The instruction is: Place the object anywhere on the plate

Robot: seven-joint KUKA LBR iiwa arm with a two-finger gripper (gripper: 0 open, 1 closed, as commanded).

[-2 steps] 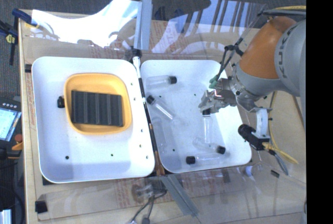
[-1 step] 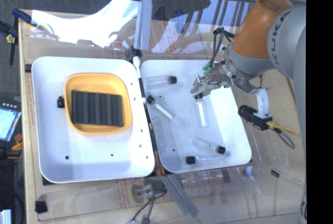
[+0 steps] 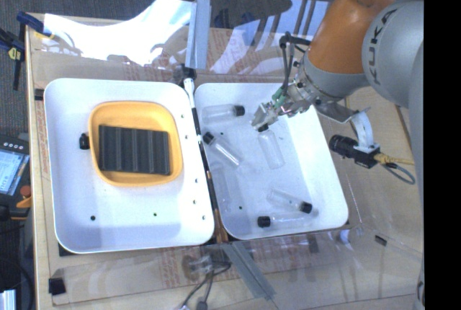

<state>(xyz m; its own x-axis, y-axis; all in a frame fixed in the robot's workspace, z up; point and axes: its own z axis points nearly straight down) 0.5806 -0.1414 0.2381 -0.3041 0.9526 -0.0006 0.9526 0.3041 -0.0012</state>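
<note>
The claw (image 3: 263, 118) hovers over the right bin (image 3: 328, 179), near its far edge, among clear capped tubes (image 3: 223, 112); its grip state cannot be told. Seizing one tube squarely should precede carrying it to the yellow plate (image 3: 133, 116) in the left bin (image 3: 65, 179).

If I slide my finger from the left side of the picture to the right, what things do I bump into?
Left white bin → yellow plate with a dark ribbed block on it → right white bin holding clear tubes with black caps → gripper → orange band on the grey arm.
</note>
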